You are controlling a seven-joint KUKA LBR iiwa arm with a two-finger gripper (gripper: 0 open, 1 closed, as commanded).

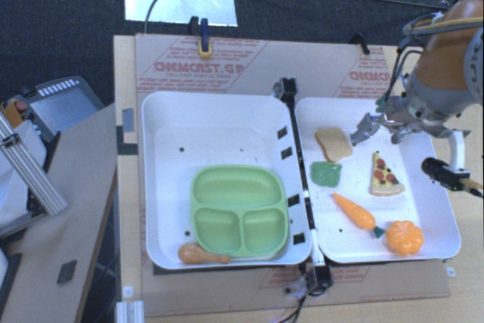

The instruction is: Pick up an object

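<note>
Tool (pixel 380 126) sits over the upper part of the right bin (pixel 446 238), hanging off the grey arm (pixel 446 64) that comes in from the right. Fingers are spread apart, one prong (pixel 363 129) pointing left toward the bread, the other pointing down; nothing between them.

Closest item: bread slice (pixel 333 143), just left of the left prong, lying flat on the bin floor, near but not gripped. Pizza slice (pixel 385 175) lies below the tool, tip pointing up toward it, apart from the fingers. Green leafy piece (pixel 326 174) sits directly below the bread, touching or nearly touching it. Carrot (pixel 355 212) lies diagonal lower down, mid-bin, green end toward the orange pumpkin-like piece (pixel 404 237) at the bin's lower right, just beside it.

Left bin (pixel 162 117): green divided plate (pixel 240 209) in the lower half, drumstick-shaped orange piece (pixel 201 254) at its lower left corner against the bin's front wall.

Both bins rest on a cardboard sheet (pixel 227 64) on the worktop (pixel 122 87). Black clamp (pixel 286 89) sits at the top of the divide between bins.
</note>
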